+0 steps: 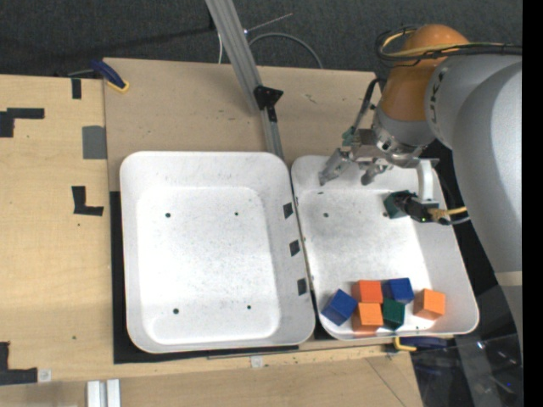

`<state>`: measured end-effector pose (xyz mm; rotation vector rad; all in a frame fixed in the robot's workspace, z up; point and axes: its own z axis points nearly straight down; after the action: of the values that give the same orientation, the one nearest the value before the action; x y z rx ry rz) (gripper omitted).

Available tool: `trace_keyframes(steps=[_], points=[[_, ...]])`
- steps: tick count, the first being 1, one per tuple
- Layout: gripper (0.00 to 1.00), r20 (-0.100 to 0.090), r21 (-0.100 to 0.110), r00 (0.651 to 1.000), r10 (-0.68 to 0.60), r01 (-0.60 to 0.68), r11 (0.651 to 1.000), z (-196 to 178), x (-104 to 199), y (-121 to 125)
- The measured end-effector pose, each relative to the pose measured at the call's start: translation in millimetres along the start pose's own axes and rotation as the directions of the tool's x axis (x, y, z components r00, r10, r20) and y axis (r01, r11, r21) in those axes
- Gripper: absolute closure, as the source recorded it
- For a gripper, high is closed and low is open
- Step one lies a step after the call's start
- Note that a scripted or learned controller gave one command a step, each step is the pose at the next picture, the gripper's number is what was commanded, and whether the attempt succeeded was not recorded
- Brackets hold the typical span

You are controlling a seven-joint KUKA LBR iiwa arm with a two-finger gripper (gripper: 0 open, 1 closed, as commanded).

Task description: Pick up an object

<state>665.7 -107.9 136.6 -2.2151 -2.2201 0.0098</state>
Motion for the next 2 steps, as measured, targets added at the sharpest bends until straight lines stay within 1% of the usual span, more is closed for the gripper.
trace_keyframes(steps=[1, 2], points=[[0.00, 0.001, -0.002, 1.000, 0.000, 0.000, 1.000, 48.5, 0.9, -1.3], [1.00, 0.000, -0.006, 1.000, -0.001, 0.001, 1.000, 35.0, 1.9, 0.1]])
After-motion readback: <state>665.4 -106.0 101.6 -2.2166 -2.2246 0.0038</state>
